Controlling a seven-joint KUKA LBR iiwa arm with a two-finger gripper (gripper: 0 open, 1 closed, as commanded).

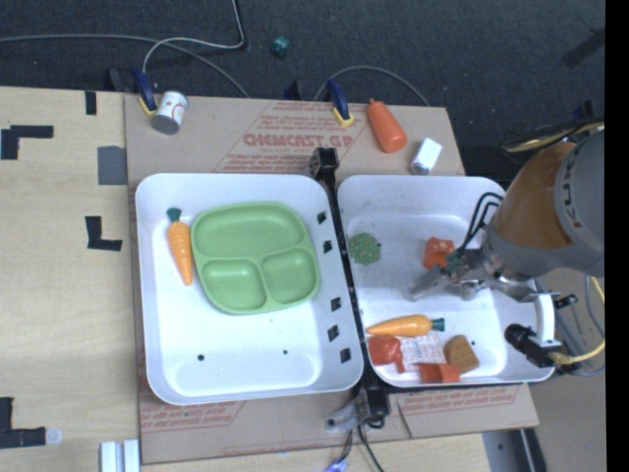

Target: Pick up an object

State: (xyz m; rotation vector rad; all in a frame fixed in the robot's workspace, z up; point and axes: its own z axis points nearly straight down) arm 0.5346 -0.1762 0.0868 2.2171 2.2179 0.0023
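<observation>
Cardboard-topped bench (295, 131), 2 white bins (162, 264), dark floor (413, 28)

The gripper (429, 283) hovers low in the right bin (393, 190), just above a carrot (401, 326). A red object (437, 253) lies beside the gripper; a green piece (365, 249) sits farther left.

Two shallow bins of smooth, slightly glossy white plastic (162, 264) rest on a sheet of matt brown printed cardboard (285, 131). The desk (59, 293) looks like pale wood laminate. A divided plate (256, 256) is matt green plastic. Two toy carrots (180, 249) have a smooth orange plastic sheen. The arm's hand (432, 281) looks like dull grey metal.
</observation>
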